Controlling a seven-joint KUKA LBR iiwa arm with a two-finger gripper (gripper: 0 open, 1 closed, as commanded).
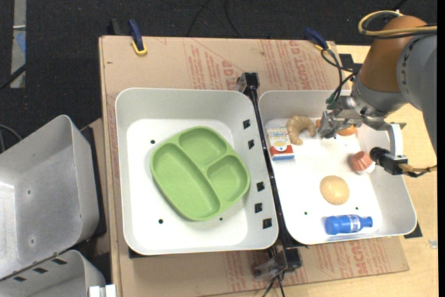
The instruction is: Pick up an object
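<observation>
While end effector (332, 127) hovers, tan croissant (301, 126) just left

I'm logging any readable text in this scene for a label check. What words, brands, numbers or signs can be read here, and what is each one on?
Red print on the cardboard sheet under the bins: repeated along diagonal lines, upside down and too blurred to read with confidence.
Small carton in the right bin: a printed label with a red patch, too small to read.
Blue bottle: no legible label.
Green divided plate: no text.
</observation>
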